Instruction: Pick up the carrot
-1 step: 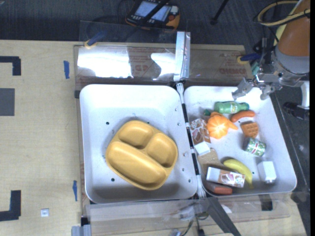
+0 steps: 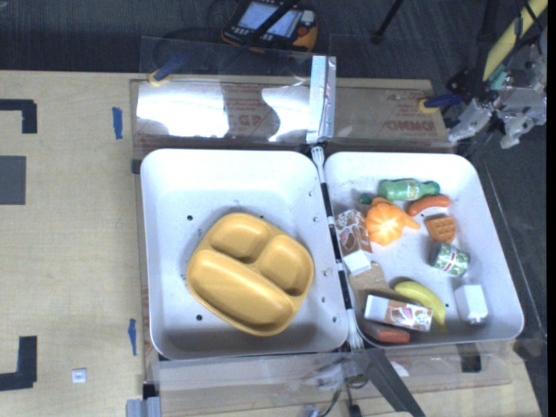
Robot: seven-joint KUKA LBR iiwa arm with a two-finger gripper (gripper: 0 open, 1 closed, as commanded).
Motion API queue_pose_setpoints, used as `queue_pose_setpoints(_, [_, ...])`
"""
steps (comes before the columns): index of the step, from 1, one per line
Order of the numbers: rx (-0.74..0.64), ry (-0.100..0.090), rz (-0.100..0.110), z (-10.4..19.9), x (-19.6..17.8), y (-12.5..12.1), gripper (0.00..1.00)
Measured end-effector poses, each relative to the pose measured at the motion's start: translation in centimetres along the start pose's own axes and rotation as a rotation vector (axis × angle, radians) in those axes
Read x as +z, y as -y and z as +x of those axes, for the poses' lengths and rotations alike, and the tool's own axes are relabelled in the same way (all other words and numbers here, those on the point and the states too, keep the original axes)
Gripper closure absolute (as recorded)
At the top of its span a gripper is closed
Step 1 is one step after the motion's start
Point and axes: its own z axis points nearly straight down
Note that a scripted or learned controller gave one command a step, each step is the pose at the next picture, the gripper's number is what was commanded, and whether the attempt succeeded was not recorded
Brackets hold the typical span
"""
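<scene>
The carrot (image 2: 429,204) is a short orange-red piece lying in the right bin (image 2: 495,233), near the bin's back. It sits just below a green bottle (image 2: 407,188) and above an orange ridged item (image 2: 441,228). My gripper (image 2: 497,118) hangs outside the bins, beyond the right bin's far right corner and well away from the carrot. Nothing of the bin's contents is at the gripper.
The right bin also holds a round orange fruit (image 2: 386,222), a small green can (image 2: 451,260), a banana (image 2: 421,297), a white box (image 2: 473,302), cartons and a red stick (image 2: 387,335). A large yellow bread-like lump (image 2: 250,272) lies in the left bin (image 2: 165,233). A clear panel (image 2: 226,102) stands behind.
</scene>
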Motion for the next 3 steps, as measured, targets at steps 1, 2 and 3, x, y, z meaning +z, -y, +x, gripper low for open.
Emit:
queue_pose_setpoints(1, [-0.16, -0.002, 0.002, 3.3, 11.9, -2.4, 0.0])
queue_pose_setpoints(2, [-0.076, -0.001, -0.015, 6.4, 21.4, 0.5, 0.0])
queue_pose_setpoints(3, [-0.074, -0.002, -0.023, 6.4, 20.2, 0.2, 1.0])
